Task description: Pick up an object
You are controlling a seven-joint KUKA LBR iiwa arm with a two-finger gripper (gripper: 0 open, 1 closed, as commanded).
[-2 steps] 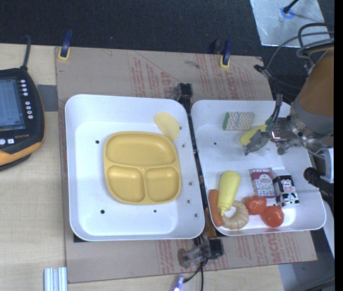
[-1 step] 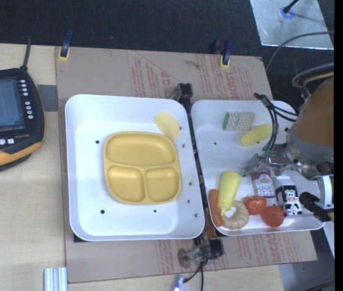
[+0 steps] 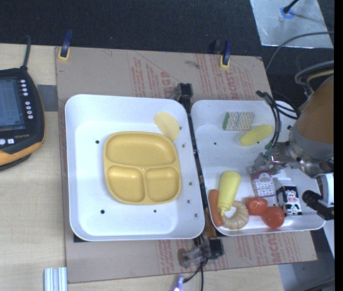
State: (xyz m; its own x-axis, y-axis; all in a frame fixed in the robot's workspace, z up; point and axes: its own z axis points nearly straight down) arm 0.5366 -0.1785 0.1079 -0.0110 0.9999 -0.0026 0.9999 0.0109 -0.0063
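The right bin [image 3: 214, 117] holds several toy foods. A green and white box [image 3: 238, 120] and a yellow corn cob [image 3: 256, 134] lie at its far side. A yellow bottle [image 3: 228, 190], a tan ring [image 3: 234, 216], an orange carrot [image 3: 213, 206], two red tomatoes [image 3: 265, 211], a pink carton [image 3: 262, 185] and a black and white carton [image 3: 289, 200] crowd its near side. My gripper [image 3: 267, 162] hangs low over the right bin, just above the pink carton and below the corn cob. Nothing shows held in it.
The left bin [image 3: 86, 162] bears a yellow divided plate [image 3: 142, 166] and a pale yellow piece [image 3: 167, 125] at its far right. A tablet controller [image 3: 5, 117] lies left of the bins. Cables [image 3: 280, 111] loop off the arm above the right bin's far corner.
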